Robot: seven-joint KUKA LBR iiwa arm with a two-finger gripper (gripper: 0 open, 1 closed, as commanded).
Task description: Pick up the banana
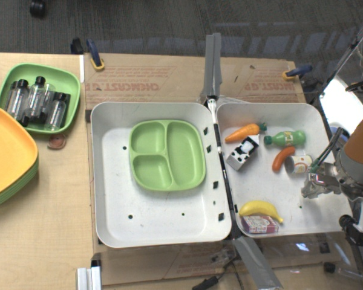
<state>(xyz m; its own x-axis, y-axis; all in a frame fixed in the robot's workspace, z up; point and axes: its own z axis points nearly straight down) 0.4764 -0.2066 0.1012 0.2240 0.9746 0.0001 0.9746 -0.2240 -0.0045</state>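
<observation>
The curved yellow plastic banana is lying near the front edge of the right shallow white bin, touching a small pink box. The two-finger gripper is hovering well to its right (whether released or clenched, I cannot tell).

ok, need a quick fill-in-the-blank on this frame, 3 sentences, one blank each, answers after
1. The banana lies in the ____ bin, touching the pink box below it in the camera view.
2. The green divided plate has ____ compartments.
3. The carrot sits just above the black-and-white ____ in the image.

Missing words: right; three; box

The gripper hovers at the right bin's right edge, apart from the banana.
</observation>
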